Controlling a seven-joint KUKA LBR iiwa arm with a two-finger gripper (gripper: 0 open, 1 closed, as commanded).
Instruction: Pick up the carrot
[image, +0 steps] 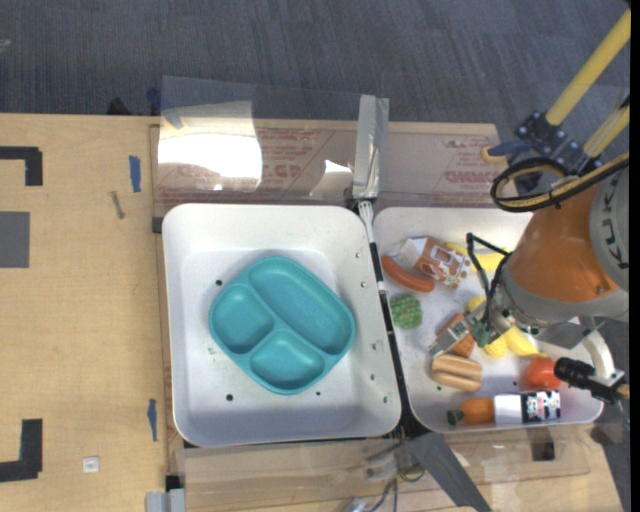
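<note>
Gripper low in right bin — carrot near front wall, apart

Grey carpet floor is seen beyond a light wooden bench; glare falls on clear plastic sheeting.

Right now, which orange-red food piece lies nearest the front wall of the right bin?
The carrot, orange with a green tip, lying beside the white bottle; the red sausage sits farther back.
</note>
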